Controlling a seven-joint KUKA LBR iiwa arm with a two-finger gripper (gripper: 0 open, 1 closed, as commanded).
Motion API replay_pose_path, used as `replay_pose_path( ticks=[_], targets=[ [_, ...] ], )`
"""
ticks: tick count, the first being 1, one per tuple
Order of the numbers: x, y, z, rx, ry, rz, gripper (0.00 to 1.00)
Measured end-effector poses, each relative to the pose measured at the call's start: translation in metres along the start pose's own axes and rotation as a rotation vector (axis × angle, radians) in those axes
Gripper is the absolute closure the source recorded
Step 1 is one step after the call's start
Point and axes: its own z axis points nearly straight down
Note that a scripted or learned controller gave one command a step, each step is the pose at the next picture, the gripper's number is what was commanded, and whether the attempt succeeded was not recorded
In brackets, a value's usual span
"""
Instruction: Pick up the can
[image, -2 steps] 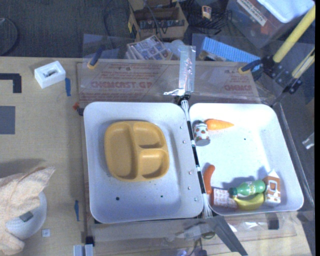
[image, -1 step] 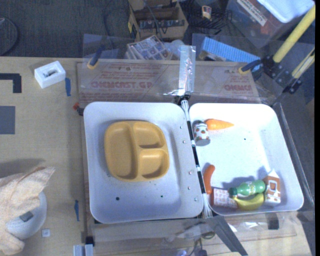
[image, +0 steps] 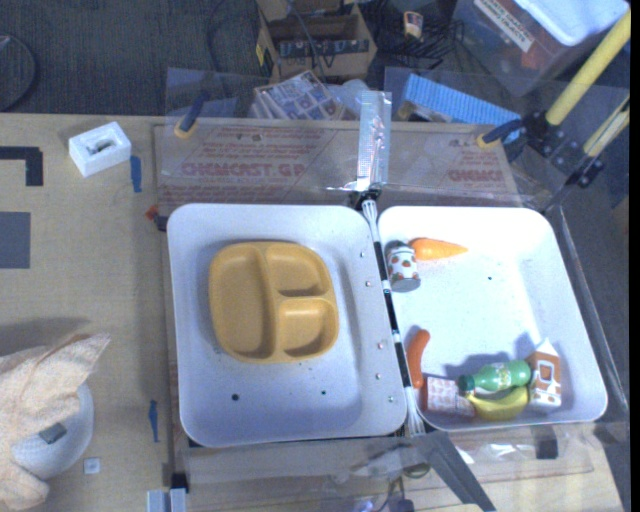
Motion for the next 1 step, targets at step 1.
replay_pose_path(
  ticks=[1],
  targets=[
    [0.0000,0.0002,0.0072,-0.001,0.000,-0.388,1.00]
  ],
)
